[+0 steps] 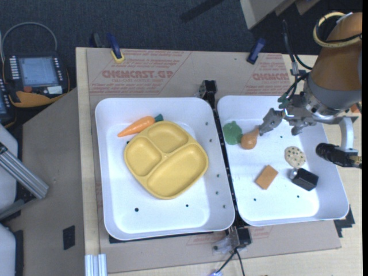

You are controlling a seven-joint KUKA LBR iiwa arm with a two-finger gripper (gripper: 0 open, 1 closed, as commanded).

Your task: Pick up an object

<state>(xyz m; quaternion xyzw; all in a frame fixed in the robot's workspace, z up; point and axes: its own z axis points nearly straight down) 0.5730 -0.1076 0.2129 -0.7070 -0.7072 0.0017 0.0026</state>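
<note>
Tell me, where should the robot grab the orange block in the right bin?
Probably across the two long flat sides of the orange block, coming straight down from above. It lies flat and a little turned on the floor of the right bin, with free space all round it. The black block and the cookie sit apart from it, so fingers should fit.

Bench, two white bins side by side

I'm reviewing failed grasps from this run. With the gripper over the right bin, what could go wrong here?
1. The gripper hangs near the bin's back, close to the small pear-shaped orange item, which touches the green piece; closing there may nudge both.
2. The pear shape looks rounded and may slip out.
3. The right bin's divider wall is close, limiting approach.
</note>
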